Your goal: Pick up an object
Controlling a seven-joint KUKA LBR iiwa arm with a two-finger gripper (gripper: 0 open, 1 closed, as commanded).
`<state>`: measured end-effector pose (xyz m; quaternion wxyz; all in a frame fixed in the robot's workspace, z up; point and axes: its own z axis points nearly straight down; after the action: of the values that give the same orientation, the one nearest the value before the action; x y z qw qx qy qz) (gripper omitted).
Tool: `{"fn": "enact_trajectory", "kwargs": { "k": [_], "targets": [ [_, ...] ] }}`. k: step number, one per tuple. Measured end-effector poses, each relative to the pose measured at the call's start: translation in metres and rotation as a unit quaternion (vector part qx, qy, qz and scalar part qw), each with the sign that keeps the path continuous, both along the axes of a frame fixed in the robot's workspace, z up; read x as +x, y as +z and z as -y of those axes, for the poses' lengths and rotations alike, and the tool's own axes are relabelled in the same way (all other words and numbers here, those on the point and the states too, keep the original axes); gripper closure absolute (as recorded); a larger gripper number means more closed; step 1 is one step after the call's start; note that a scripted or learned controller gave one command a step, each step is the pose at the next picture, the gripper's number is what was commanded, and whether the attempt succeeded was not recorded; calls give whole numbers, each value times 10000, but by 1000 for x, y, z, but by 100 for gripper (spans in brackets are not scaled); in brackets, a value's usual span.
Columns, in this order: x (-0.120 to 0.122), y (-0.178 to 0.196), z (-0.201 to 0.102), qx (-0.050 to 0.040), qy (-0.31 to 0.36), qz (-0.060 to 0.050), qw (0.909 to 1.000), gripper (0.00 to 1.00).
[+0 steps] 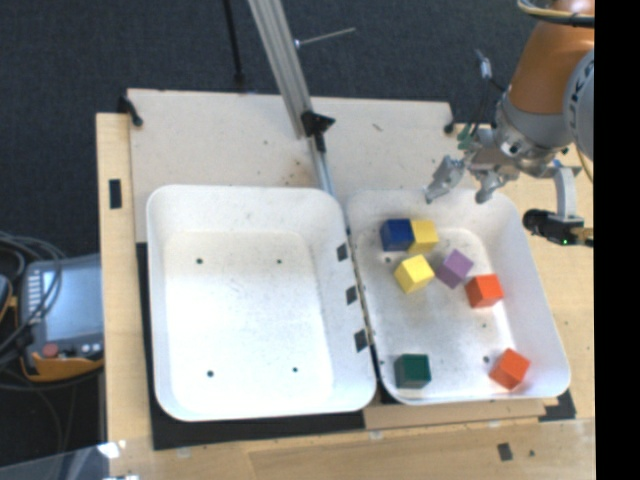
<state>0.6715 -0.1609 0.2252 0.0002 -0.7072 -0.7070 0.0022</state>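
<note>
Above the far edge of the right bin (pixel 530 268), gripper (pixel 463 188) hangs with fingers spread, grasping nothing. In that bin: blue cube (pixel 396 234) touching a yellow cube (pixel 424 233) near the far left corner; second yellow cube (pixel 414 273), purple cube (pixel 456 267), orange cube (pixel 484 290) mid-bin. Green cube (pixel 412 370) and another orange cube (pixel 510 368) by the near edge.

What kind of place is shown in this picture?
Most likely a robotics lab bench set up for grasping trials. A grey and orange robot arm holds its hand, fingers spread, above a white bin of small coloured cubes, and a metal rail rises from the bench.
</note>
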Motion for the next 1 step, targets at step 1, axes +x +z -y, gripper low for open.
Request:
{"fn": "enact_trajectory", "kwargs": {
  "k": [1],
  "targets": [
    [-3,-55,11,0,-6,-6,10000,0]
  ]
}}
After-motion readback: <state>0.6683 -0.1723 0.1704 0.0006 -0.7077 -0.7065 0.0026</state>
